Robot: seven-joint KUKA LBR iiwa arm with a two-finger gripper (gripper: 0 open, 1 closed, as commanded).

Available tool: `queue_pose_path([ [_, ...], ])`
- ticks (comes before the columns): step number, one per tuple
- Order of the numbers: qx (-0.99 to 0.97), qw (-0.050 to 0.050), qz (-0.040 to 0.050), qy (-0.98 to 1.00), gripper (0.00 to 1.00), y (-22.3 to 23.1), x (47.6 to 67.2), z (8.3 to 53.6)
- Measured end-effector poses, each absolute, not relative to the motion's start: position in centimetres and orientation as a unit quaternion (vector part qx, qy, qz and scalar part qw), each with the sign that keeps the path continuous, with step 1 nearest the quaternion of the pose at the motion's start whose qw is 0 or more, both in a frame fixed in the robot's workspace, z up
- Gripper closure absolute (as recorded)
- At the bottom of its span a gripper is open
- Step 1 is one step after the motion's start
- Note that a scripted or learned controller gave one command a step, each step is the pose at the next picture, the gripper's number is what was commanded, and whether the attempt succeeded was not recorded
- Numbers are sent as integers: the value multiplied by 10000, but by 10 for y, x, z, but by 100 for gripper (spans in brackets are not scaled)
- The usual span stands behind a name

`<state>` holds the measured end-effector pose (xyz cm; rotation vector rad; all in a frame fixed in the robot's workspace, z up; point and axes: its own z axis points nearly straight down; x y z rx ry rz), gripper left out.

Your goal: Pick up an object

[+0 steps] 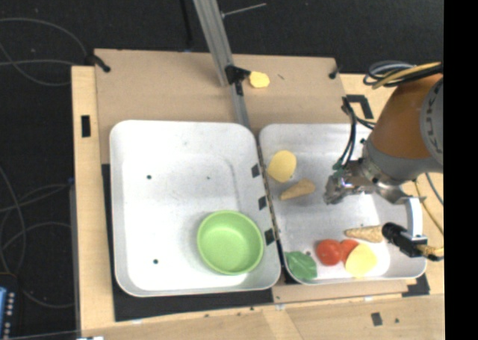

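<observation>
**Gripper low in the right bin, fingers hard to read**

We cannot tell how the gripper (pixel 336 189) stands: it is small and blurred under the bulky wrist, and we see nothing we could call held. The arm's grey and orange body hides part of the right bin (pixel 314 137).

Just left of the gripper lies a tan wedge (pixel 297 190), with a pale yellow round piece (pixel 282 166) above it. Nearer the front edge we see a cone-shaped piece (pixel 364 234), a red object (pixel 328 251), a yellow object (pixel 361 261) touching it, and a green piece (pixel 301 264) in the corner.

The left bin (pixel 172 159) holds a green bowl (pixel 230 242), upright.
</observation>
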<state>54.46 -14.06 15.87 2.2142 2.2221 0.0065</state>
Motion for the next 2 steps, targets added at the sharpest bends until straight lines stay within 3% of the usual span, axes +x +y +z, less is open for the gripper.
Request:
queue_pose_path([
  [2,7055,28,19,7087,100,-148,550,264],
])
